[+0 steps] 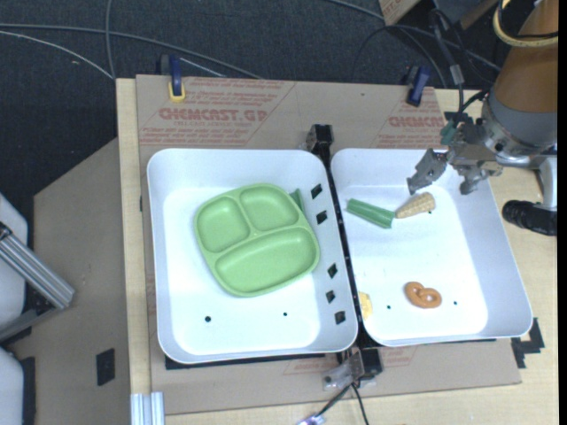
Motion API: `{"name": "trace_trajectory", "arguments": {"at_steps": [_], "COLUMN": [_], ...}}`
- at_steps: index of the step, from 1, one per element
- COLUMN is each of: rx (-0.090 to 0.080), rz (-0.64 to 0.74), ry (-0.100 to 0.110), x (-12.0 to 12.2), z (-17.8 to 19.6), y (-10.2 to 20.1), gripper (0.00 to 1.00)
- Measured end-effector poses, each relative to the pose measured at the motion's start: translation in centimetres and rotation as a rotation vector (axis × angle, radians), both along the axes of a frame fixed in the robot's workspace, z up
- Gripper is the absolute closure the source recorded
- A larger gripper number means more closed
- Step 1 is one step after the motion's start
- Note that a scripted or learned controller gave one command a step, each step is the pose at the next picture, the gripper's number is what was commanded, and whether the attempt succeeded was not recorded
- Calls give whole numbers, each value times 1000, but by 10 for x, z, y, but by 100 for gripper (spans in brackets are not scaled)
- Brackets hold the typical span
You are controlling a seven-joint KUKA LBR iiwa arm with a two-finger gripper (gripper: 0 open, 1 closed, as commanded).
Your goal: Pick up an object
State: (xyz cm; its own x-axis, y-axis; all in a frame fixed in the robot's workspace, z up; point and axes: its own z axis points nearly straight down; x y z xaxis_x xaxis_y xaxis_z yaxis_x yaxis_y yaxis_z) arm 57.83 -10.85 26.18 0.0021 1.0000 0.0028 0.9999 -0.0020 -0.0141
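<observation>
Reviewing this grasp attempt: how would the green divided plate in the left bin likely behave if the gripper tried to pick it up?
The green plate looks like rigid moulded plastic, so probably stiff and light. It lies flat and wide, so the gripper would likely need its raised rim. The glossy surface may be slippery.

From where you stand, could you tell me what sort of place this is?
Probably a robotics lab bench for grasping trials: two white bins clamped to a board, toy items like a green tray, and loose cables on the floor.

The arm [532, 69] is cut off by the top and right edges, so its base is hidden. A small yellow thing [364, 305] (too small to identify) lies half tucked under the right bin's [496, 264] left rim
</observation>
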Motion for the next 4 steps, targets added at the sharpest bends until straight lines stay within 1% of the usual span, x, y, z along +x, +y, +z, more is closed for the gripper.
{"name": "trace_trajectory", "arguments": {"at_steps": [1,2,3,4], "rx": [-2,-1,-1,-1], "rz": [3,1,2,2], "ry": [-13,-7,-7,-8], "x": [2,-9,-4,1], "z": [7,-45,-107,-152], "y": [0,0,1,-1], "gripper": [0,0,0,0]}}
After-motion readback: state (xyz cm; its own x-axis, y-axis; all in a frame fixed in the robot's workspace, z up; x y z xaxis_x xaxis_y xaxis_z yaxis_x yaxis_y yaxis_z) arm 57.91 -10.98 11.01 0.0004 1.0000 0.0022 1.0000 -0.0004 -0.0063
